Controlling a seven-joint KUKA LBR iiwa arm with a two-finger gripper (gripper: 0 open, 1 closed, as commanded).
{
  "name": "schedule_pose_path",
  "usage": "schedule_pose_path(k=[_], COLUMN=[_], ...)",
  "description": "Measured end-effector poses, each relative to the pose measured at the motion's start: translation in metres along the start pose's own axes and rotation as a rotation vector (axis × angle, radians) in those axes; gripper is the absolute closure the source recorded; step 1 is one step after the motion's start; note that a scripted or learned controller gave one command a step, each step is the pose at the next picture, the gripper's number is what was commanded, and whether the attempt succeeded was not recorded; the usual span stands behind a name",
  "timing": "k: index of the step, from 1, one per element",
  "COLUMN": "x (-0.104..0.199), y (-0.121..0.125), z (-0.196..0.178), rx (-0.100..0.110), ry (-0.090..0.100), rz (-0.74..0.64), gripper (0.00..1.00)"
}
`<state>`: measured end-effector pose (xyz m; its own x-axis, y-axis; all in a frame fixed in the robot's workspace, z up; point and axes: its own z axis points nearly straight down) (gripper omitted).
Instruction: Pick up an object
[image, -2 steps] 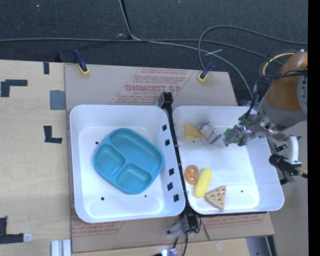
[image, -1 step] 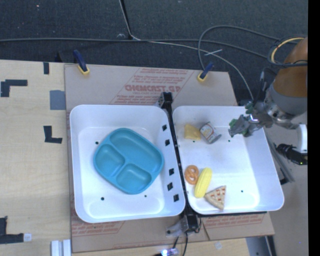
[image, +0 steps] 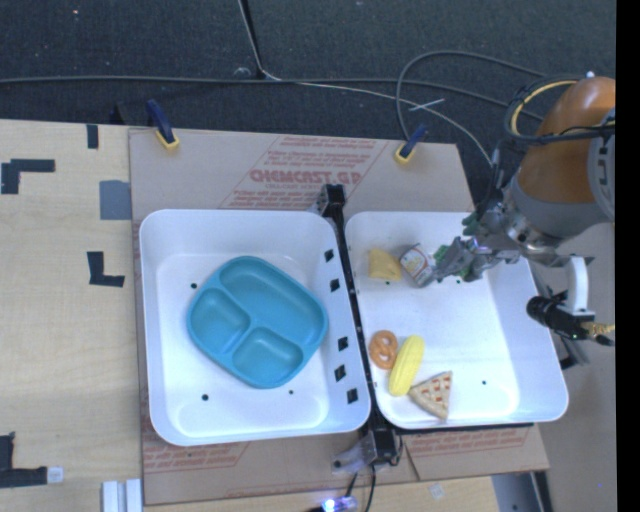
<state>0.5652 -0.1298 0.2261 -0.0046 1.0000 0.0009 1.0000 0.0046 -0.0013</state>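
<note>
Hovering jaws (image: 447, 262) beside small can (image: 415, 264), smooth white bin (image: 520, 395).

- You get even, soft overhead light; both white bins (image: 160, 300) read bright without harsh glare.
- Shadows stay faint and short under the blue tray (image: 258, 320).
- Detail looks slightly soft and grainy throughout, and the far dark floor is dim.

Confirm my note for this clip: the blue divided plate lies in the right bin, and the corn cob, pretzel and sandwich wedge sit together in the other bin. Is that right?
Not quite. The camera view shows the blue divided plate in the left bin, not the right one. The corn cob, pretzel and sandwich wedge do sit together in the other bin, the right bin.
</note>
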Motion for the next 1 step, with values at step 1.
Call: schedule_pose_path(k=[1], x=[0.0634], y=[-0.0098], z=[0.0022], rx=[0.001], ry=[0.001], rz=[-0.002], gripper=[1.00])
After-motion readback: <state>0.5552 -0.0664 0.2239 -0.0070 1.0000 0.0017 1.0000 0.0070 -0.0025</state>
